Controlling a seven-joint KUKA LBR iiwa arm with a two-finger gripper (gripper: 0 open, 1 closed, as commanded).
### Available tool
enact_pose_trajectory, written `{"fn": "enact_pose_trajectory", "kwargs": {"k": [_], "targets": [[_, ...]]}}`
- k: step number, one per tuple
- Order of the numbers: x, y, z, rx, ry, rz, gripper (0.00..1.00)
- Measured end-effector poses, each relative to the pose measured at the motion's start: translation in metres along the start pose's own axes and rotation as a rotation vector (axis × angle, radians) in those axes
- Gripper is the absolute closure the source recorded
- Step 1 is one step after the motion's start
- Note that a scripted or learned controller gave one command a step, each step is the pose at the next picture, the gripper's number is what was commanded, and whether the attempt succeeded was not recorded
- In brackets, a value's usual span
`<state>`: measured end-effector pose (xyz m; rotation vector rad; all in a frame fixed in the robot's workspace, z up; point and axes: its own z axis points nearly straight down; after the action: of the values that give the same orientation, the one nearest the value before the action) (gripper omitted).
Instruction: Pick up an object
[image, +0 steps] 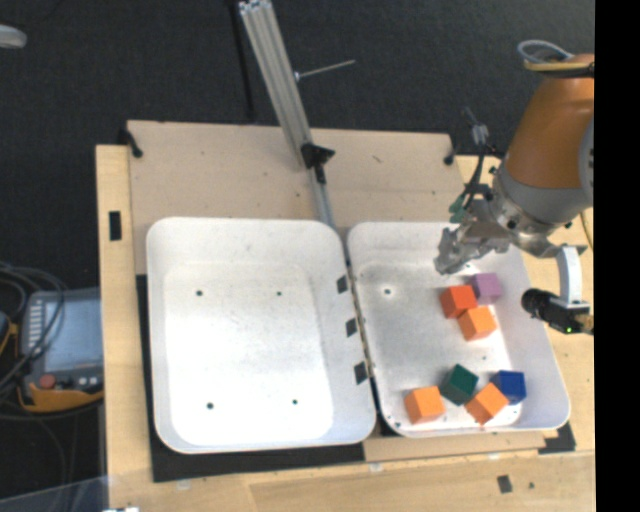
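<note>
Camera view: a slanted look down on a tan worktop (240, 165) carrying two shallow white bins side by side.
Arm: grey with an orange band (555, 120), entering from the picture's right and reaching over the upper part of the right bin (400, 330).
Pincer (450, 255): hangs over the right bin's upper middle, just up and left of the block cluster; whether it is open or closed cannot be told, and no block is seen in it.
Upper cluster: a red-orange cube (459, 300) touching a pale purple cube (488, 288) on its right, with an orange cube (478, 322) just below them.
Lower cluster: near the bin's front edge, an orange cube (424, 403) at the left, a dark green cube (461, 383) beside it, another orange block (488, 401) touching a blue cube (510, 385) at the right.
Left bin (250, 330): white, with a few small dark dots on its floor.
Metal rail (285, 95): runs slantwise from the top of the picture down to the gap between the bins.
Left margin: a grey device with cables (60, 345) sits off the worktop.
</note>
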<state>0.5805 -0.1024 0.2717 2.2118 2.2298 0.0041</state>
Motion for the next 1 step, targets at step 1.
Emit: {"fn": "enact_pose_trajectory", "kwargs": {"k": [1], "targets": [[0.0431, 0.0107, 0.0138, 0.004, -0.002, 0.003, 1.0]]}}
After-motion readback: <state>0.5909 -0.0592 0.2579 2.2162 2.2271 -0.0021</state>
